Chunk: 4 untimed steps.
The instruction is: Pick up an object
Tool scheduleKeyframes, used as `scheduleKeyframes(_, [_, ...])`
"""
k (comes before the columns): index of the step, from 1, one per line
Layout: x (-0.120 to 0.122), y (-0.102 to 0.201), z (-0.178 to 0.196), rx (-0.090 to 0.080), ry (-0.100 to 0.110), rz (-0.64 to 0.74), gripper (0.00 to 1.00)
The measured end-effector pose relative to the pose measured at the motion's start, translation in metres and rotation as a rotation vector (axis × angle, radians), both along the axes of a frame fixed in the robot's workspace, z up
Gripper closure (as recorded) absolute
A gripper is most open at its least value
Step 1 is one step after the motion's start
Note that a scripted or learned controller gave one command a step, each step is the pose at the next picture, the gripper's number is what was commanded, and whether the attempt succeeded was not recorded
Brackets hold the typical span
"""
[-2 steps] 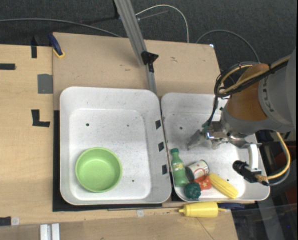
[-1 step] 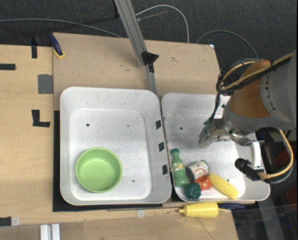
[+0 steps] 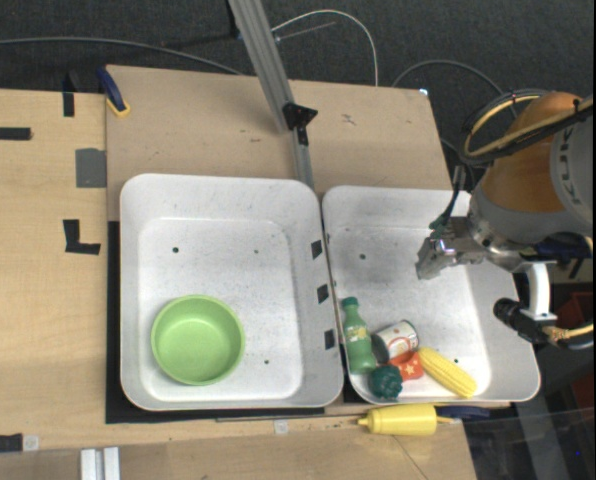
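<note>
Gripper (image 3: 436, 259) being held at right of frame over right bin (image 3: 398, 218), its hold unclear, green bottle (image 3: 356, 334), corn cob (image 3: 446, 371), can (image 3: 399, 338) lying lower right, green bowl (image 3: 197, 339) sitting lower left in left bin (image 3: 218, 203).

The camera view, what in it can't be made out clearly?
- The robot's hand: small and blurred, so its grip state is unreadable.
- The small white can: partly covered by neighbouring toys, label too small to read.
- The dark green lump: too small to identify.
- The grey arm: cut off at the right.
</note>
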<state>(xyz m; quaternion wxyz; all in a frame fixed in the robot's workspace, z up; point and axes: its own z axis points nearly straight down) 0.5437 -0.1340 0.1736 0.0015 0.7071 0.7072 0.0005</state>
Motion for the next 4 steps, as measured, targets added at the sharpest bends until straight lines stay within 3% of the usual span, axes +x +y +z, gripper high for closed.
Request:
scheduleKeyframes(1, [0.001,0.000,0.053,0.000,-0.001,0.001,1.00])
scheduleKeyframes(4, [0.013,0.170,0.047,0.002,0.005,0.008,1.00])
